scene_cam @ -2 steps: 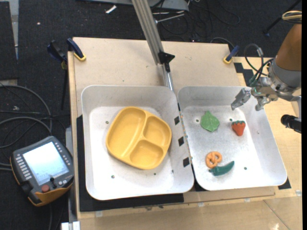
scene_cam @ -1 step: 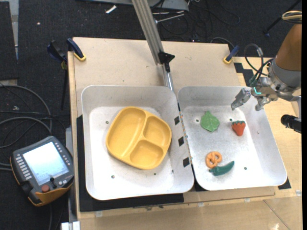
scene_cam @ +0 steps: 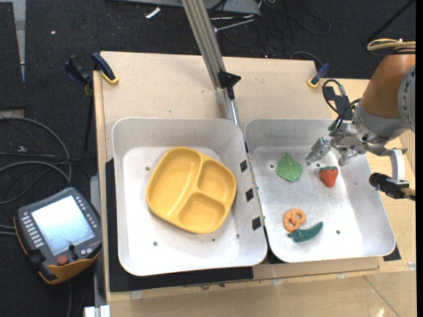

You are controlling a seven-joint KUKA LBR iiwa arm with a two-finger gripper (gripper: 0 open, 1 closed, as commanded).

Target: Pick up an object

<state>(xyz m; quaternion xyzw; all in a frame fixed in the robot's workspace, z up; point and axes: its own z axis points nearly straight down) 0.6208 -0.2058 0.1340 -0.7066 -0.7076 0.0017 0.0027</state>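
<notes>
In the right bin (scene_cam: 370,236) lie a green leaf-shaped piece (scene_cam: 289,168), a red strawberry (scene_cam: 328,176), an orange pretzel (scene_cam: 294,218) and a dark green pepper (scene_cam: 306,232). My gripper (scene_cam: 332,151) hangs over the bin's upper part, just above the strawberry and to the right of the leaf. Its two fingers stand spread apart with nothing between them. The strawberry sits just below the fingertips, and I cannot tell if they touch it.
The left bin (scene_cam: 132,243) holds a yellow divided plate (scene_cam: 192,189). A slanted metal pole (scene_cam: 208,38) crosses the bench from the top down to the gap between the bins. Clamps sit at the bench's back corners, and a teach pendant (scene_cam: 58,235) lies to the left.
</notes>
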